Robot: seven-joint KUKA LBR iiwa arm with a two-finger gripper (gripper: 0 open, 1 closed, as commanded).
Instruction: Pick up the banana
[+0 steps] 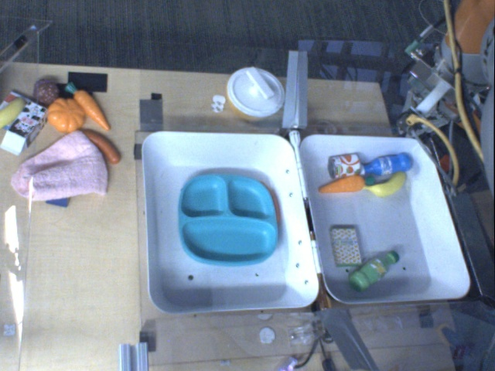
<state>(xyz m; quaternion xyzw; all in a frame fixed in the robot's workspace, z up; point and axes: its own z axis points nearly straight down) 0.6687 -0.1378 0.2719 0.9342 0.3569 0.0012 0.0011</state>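
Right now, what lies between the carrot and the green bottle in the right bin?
In the camera view, a small patterned card lies flat on the bin floor between the carrot and the green bottle, touching neither.

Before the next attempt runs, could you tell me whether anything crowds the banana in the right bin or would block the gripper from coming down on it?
Nothing covers the banana, so it is open from above. It is crowded, though: the blue bottle lies against its far side, and the carrot touches its left end.

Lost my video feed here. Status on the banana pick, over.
Arm parked at upper right, clear of the bins. Banana untouched in right bin. Blue bottle and carrot crowd it.
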